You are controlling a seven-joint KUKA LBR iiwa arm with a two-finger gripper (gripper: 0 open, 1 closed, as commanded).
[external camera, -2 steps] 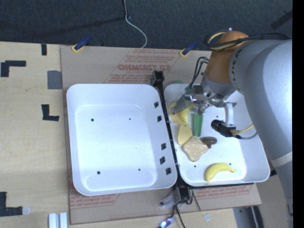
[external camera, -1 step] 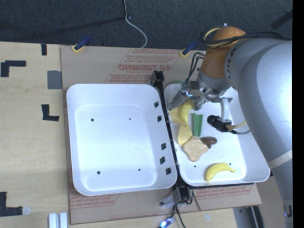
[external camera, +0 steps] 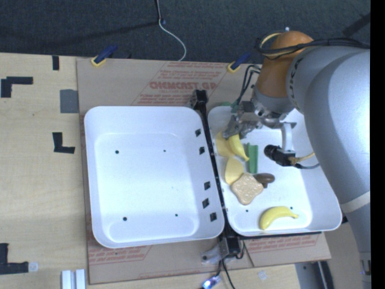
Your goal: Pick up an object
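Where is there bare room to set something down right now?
The left bin has open floor wall to wall. In the right bin, bare floor lies between the lone banana and the right wall. Crowded: the pile below the gripper.

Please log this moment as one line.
gripper low in right bin | over banana | second banana near front | nothing seen held

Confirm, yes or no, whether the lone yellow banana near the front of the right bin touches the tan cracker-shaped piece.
No: the lone yellow banana lies apart from the tan cracker-shaped piece, bare white bin floor between them.
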